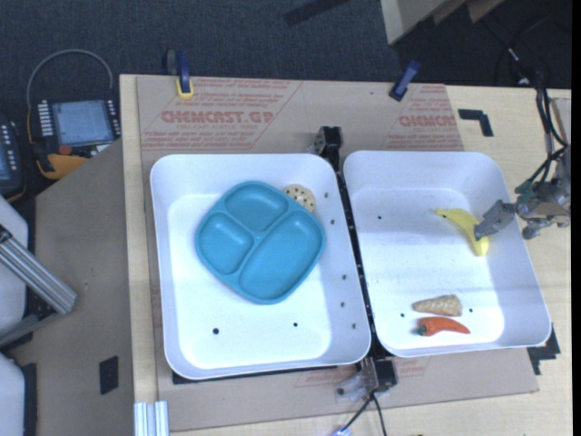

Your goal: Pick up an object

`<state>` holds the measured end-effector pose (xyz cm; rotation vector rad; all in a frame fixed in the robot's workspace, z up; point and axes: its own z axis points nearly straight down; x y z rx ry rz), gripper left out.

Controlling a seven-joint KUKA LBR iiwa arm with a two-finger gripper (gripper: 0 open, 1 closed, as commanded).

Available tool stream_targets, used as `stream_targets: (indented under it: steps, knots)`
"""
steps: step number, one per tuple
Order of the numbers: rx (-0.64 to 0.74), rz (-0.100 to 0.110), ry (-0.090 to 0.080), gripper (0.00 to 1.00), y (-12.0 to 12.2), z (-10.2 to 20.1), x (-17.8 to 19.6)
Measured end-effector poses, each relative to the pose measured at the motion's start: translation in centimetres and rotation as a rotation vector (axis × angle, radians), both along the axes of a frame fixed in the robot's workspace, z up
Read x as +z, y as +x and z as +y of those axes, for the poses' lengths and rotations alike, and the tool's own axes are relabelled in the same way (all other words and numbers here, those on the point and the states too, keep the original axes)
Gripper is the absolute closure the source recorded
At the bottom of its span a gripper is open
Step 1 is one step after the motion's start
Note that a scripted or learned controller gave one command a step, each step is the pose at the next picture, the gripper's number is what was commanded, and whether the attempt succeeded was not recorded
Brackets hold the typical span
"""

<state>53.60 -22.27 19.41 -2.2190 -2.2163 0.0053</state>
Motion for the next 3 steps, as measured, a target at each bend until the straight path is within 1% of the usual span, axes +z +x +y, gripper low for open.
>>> stream_targets:
  steps: [1, 2, 3]
  knots:
    - [0.001, -0.006, -0.002, 0.00, 0.2, 0.0, 0.3]
    - [0.001, -0.005, -0.001, 0.00, -0.7, 0.5, -5.0]
    - [0.002, 0.000, 0.003, 0.00, -0.8, 0.6, -10.3]
